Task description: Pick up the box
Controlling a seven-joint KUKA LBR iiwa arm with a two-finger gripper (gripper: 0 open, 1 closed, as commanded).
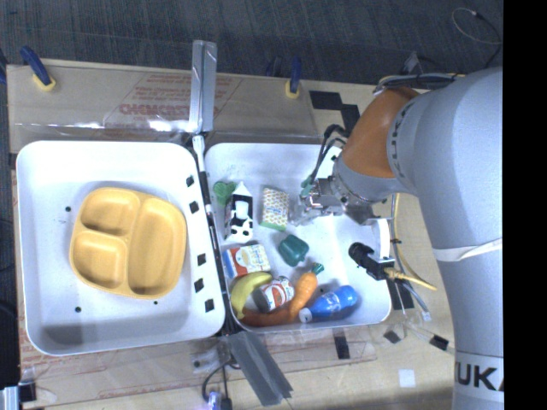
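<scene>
Clutter is your main worry in the camera view. The right bin (369, 162) holds a tight heap, and the box (249, 259), a small carton with a red and white label as far as you can tell, lies flat in the thick of it. Take the box as your landmark. Just above it stands a black and white cow-patterned carton (240, 215), with a green piece (224, 191) above that. Touching the box from below is a banana (248, 289); beside the banana lie a small can (275, 295) and a carrot (289, 302). Further right of those is a blue bottle (335, 302). Right of the box sits a teal cup (293, 248), and up and right of the box a dotted pale packet (274, 205).

The gripper (309, 203) hangs well right of the box and above it, beside the dotted packet. You cannot tell whether its fingers are apart or together, since the wrist body covers them; nothing is visibly held.

My judgement is that a descent from there would meet the packet or the cup, not the box. Even over the box, the fingers may strike the banana or the cow carton, because both crowd its edges. A flat box pressed near the bin wall also gives little to grip, so a slip looks likely.

Left of the box, across the divider, the left bin (38, 229) holds a yellow compartment tray (128, 239), well apart from everything else.
</scene>
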